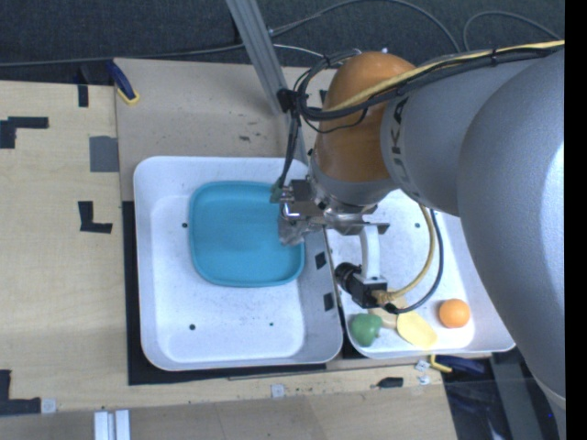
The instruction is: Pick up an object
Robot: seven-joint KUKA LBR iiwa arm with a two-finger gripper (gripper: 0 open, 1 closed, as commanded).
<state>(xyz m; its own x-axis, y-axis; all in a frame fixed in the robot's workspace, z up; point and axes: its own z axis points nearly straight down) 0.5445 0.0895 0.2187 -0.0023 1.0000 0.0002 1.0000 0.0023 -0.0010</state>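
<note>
Grey arm [514,172], entering from the right, with its orange band [362,108] above the wrist. Gripper [292,230]: low over the left bin [174,328], at the right rim of the blue dish [238,236]; whether it is spread or closed cannot be told. Blue dish: shallow, rounded corners, lying flat in the far half of the left bin. Right bin [399,255], near edge, in a row: green piece [365,328], yellow piece [415,330], orange ball [453,313].
</note>
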